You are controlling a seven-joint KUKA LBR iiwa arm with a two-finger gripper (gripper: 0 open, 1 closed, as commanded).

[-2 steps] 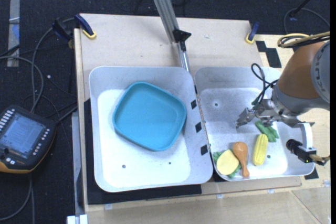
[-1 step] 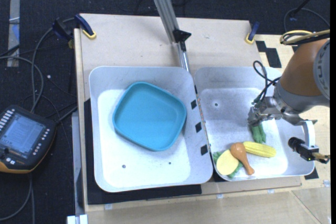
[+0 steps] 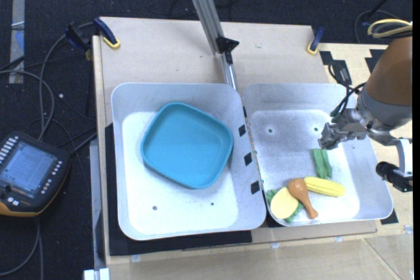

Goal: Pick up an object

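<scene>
In the right bin (image 3: 367,206), toward its near edge, a small cluster of toy food lies together: a yellow corn cob (image 3: 325,188) on its side, a green strip-shaped piece (image 3: 321,162) just above it and touching its upper end, an orange-brown drumstick-shaped piece (image 3: 302,195) slanting down to the right, and a pale yellow round slice (image 3: 283,204) beside the drumstick at the bin's near left corner, with a bit of green showing beneath them. The pincer (image 3: 330,138) sits low over the right bin, just above the upper end of the green strip; whether it touches the strip cannot be told, and nothing is seen between its tips. How wide it stands cannot be told from this angle. The arm (image 3: 390,88), grey with an orange band, reaches in from the right over the bin's far right corner. The left bin (image 3: 131,206) holds a blue square plate (image 3: 187,144) with rounded corners, tilted slightly and lying near the middle. Both bins rest side by side on the pale wooden surface (image 3: 164,49).
</scene>
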